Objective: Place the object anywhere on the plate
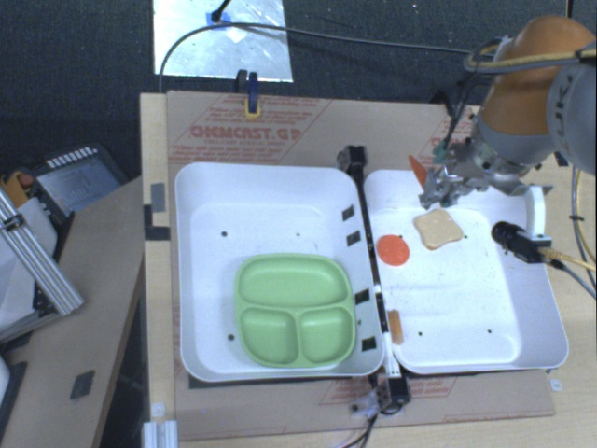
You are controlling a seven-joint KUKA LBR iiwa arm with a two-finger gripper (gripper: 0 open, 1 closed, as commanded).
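Observation:
A green divided plate (294, 311) lies in the front half of the left bin (210, 241). In the right bin (485, 320) a tan slice of toast (437, 229) lies flat near the back. My gripper (435, 197) hangs just above the toast's far edge, reaching in from the right. A round red-orange disc (393, 250) sits to the left of the toast, close to the divider. A slim orange piece (417, 170) lies at the back of the right bin, just left of the gripper.
A small orange stick (395, 326) lies against the divider at the right bin's front left. Black clips (353, 158) hold the bins together along the middle. Cardboard (280, 124) lies under both bins.

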